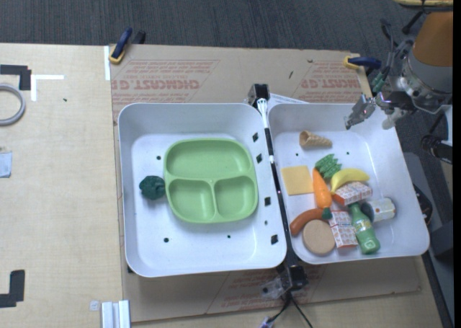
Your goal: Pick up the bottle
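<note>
The green bottle [365,231] was lying on its side in the right bin [403,168], down near the front right corner, with its cap end pointing up toward the middle of the pile. It was wedged in among a bunch of toy food: a red and white carton [343,231] touching its left side, another small carton [352,193] just above it, and a whitish box [383,209] just off its upper right.

Rest of that bin was pretty crowded too. There was a round tan cookie-looking disc [318,237] at the front, a red sausage [305,220] next to it, a carrot [321,188] standing on a slant, a yellow cheese slice [297,179], a banana [349,177], some green leafy thing [328,164], and an ice cream cone [314,139] lying by itself toward the back.

The gripper [358,114] was hanging over the back right edge of the right bin, well apart from the bottle and not touching anything. Honestly couldn't tell from this angle whether it was spread or closed up, too small and blurry. Nothing visible in it either way.

The left bin [137,233] had a green divided tray [212,179] sitting in the middle and a piece of broccoli [152,187] just beside the tray's left edge. Both bins sat on a sheet of cardboard [173,78] on the table [57,211].
</note>
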You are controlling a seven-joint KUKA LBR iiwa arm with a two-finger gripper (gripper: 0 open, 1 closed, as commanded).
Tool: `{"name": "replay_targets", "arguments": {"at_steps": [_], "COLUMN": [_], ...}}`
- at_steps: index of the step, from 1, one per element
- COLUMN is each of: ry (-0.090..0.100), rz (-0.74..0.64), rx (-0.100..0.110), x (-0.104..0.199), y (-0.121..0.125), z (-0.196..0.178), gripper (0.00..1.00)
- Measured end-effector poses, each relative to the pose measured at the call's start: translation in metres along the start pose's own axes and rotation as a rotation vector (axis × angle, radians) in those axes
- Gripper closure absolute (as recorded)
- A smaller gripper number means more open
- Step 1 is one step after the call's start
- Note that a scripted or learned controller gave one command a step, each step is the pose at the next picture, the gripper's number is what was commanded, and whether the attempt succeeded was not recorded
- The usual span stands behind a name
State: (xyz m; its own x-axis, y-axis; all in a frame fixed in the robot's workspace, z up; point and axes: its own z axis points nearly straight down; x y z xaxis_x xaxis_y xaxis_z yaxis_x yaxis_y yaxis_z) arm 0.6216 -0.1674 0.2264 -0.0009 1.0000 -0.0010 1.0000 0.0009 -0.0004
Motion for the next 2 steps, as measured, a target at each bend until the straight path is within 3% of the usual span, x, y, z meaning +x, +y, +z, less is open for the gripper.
{"name": "replay_targets", "arguments": {"at_steps": [1,2], "ry": [-0.001,-0.001], "rz": [-0.003,-0.171], "rx": [-0.001,-0.001], "x": [0.0,-0.055], "y": [0.0,-0.042], "z": [-0.01,-0.013], "gripper": [1.0,1.0]}}
